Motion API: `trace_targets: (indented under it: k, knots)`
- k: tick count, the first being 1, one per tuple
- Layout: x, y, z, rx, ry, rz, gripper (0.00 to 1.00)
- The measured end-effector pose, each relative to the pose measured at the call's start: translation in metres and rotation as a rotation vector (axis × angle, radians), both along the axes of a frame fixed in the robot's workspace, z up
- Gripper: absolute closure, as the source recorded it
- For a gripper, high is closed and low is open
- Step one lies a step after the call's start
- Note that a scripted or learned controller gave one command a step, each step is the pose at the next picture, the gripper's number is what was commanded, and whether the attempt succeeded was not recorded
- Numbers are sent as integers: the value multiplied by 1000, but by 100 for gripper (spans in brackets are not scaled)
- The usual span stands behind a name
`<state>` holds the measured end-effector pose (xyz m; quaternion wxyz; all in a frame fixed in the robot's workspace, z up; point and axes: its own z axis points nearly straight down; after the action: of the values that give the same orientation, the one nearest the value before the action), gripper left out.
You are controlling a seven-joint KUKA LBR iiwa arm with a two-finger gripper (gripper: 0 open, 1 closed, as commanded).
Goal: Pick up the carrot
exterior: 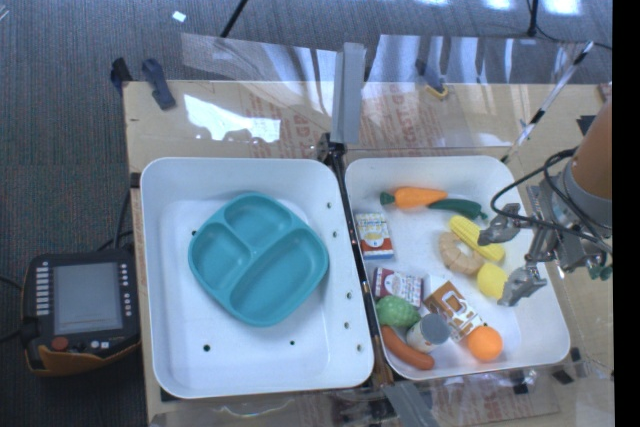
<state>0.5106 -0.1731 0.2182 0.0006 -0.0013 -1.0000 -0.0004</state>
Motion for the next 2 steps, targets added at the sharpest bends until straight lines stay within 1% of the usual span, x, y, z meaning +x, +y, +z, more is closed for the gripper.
trace_targets:
  k: [1,2]
  knots:
    - [73,22,129,-2,-14,46,0]
    - [93,37,-72,3,9,-62,0]
